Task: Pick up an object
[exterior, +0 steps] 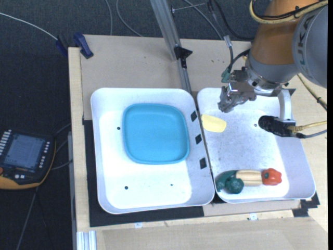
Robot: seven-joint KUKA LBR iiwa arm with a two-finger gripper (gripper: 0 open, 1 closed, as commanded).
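In the right bin (291,160), a pale yellow piece (214,123) lies near the left wall toward the back. Along the front wall lie a dark green object (230,183), a tan cylinder (249,177) and a red object (271,176), side by side. My gripper (227,104) hangs over the back left of the right bin, just above and right of the yellow piece. Nothing shows between its fingers.
The left bin (104,139) holds a light blue square plate (155,133) in its middle. A slanted metal rail (169,30) runs down from the top to the gap between the bins. The speckled middle floor of the right bin is bare.
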